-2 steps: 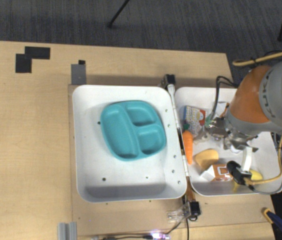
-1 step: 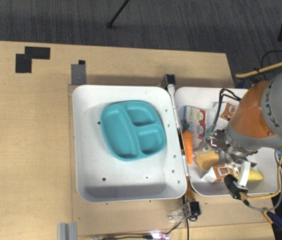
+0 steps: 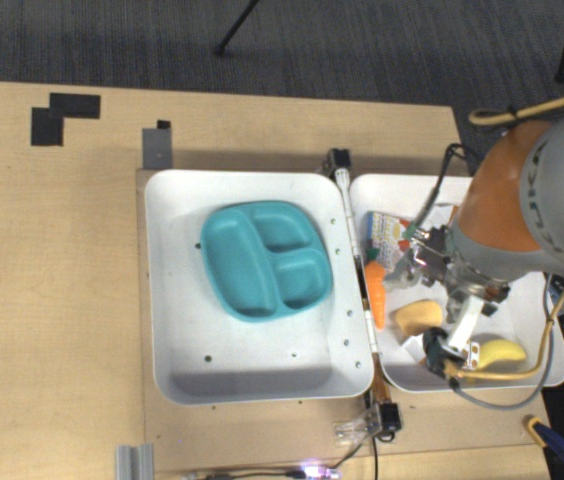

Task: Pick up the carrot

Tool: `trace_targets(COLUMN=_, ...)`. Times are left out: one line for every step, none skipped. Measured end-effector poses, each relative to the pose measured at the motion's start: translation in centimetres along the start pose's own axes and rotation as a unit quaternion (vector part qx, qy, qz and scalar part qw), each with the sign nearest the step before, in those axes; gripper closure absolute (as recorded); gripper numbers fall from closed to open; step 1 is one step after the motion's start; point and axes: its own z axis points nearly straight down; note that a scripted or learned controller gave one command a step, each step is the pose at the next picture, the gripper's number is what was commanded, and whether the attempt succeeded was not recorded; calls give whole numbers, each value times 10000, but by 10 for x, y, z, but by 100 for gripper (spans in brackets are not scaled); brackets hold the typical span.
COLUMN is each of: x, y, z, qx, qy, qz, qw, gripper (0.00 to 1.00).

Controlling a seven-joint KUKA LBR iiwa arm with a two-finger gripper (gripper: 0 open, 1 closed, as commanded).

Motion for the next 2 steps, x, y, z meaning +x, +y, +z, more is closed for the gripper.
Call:
trace_targets(x=25, y=-20, z=2, qx=21, qy=-17, qz=105, qw=9999, gripper=0)
trace_targets(x=-14, y=0, z=2, qx=15, qy=-31, qz=167, qw=9999, gripper=0)
